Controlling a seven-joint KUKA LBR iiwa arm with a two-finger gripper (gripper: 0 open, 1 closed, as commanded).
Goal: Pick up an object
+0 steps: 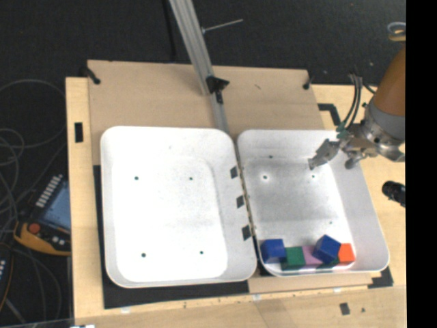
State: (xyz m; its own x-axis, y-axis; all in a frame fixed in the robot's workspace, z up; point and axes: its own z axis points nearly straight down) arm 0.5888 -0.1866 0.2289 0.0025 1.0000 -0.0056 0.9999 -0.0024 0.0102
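Several small blocks lie along the near edge of the right bin: a blue cube, a green cube, a pale purple block, a second blue cube and an orange cube. My gripper hangs over the bin's far right corner, well behind the blocks. Its fingers are spread open, with nothing between them.
The left bin sits beside the right one, joined by small clips at the shared rim. A metal rail slants down from the top toward the gap between the bins. Cables and a handheld pendant lie off the bench at left.
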